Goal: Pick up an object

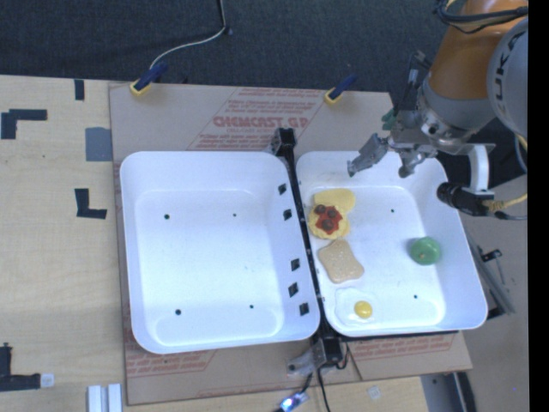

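The hand (388, 160) hangs over the far edge of the right bin (455, 230), its two fingers (364, 157) spread wide apart with nothing between them and touching none of the objects. Four things lie in that bin. Nearest the hand, toward its 7 o'clock, is a yellow heart-shaped piece with red and dark bits on top (331, 212), close to the divider between the bins. Just beside that piece, at its 6 o'clock, rests one tan slice of bread (340, 261). Further on, near the bin's front edge, sits one small white disc with a yellow centre, like a fried egg (359, 307). One green round object (424, 250) lies well apart from these, at the hand's 5 o'clock, by the bin's right wall. The left bin (137, 230) stands alongside on the bench (51, 256).
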`<state>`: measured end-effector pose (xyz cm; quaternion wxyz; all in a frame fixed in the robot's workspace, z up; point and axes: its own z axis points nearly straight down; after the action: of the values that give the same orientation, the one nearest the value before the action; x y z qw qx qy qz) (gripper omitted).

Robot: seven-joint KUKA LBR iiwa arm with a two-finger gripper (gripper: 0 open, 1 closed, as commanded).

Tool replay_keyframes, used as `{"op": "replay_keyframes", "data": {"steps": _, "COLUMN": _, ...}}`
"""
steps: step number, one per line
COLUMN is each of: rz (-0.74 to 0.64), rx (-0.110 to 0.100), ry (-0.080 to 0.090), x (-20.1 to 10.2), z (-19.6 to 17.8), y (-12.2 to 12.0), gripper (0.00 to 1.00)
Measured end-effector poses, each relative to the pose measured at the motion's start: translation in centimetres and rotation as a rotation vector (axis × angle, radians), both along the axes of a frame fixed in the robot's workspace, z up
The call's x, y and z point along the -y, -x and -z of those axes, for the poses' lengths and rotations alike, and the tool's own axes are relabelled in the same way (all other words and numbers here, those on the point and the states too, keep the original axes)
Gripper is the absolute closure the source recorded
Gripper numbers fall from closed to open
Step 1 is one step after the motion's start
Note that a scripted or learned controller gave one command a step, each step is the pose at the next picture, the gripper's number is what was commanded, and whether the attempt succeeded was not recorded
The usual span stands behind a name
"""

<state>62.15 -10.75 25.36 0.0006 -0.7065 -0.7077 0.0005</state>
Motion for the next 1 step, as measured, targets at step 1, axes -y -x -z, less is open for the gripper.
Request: {"op": "replay_keyframes", "data": {"steps": 1, "rz": 0.002, "rx": -0.016, "ry": -0.003, "x": -0.64, "z": 13.96, "y": 5.06, "gripper": 0.00}}
